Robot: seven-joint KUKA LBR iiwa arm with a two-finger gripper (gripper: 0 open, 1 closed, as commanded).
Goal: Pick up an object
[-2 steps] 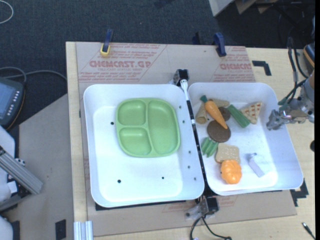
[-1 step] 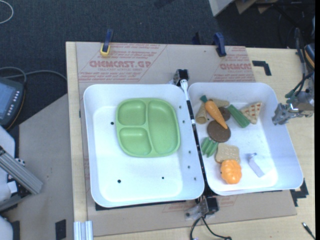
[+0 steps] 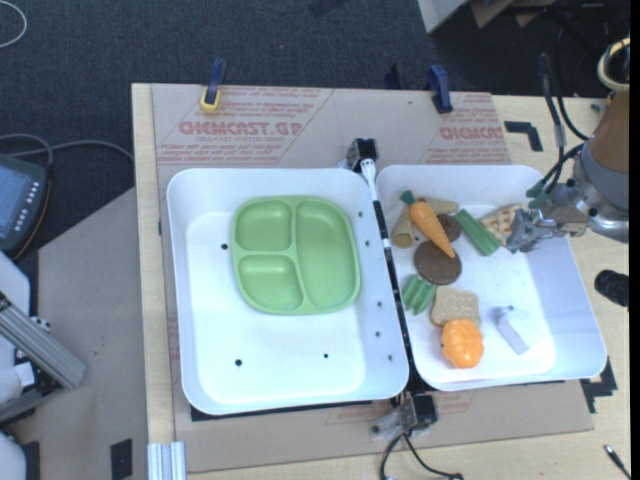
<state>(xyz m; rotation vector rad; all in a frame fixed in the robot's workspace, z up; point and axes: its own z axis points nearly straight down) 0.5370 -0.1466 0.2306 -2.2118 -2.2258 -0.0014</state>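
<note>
The pincer [image 3: 522,230] hangs low over the right bin [image 3: 560,298], near its upper right part, at the end of the grey arm [image 3: 600,183] reaching in from the right. How far its fingers stand apart cannot be told, and nothing can be seen held in it.

The things to pick lie in a cluster to the pincer's left and below it. Just beside it, on its left, is a pale speckled slice of pizza [image 3: 503,217], and next to that a dark green vegetable [image 3: 477,232] lying at a slant. Further left is an orange carrot [image 3: 432,226], tilted across a brown round disc [image 3: 437,263]. Below and left of the pincer lie a tan slice of bread [image 3: 455,305] and, touching its lower edge, an orange pepper-like fruit [image 3: 462,343]. A small grey-lilac block [image 3: 510,330] sits below the pincer, apart from the rest.

Well to the pincer's left, the left bin [image 3: 200,268] holds a green tray with 3 compartments [image 3: 296,255]. Both bins rest on the bench [image 3: 160,148].
</note>
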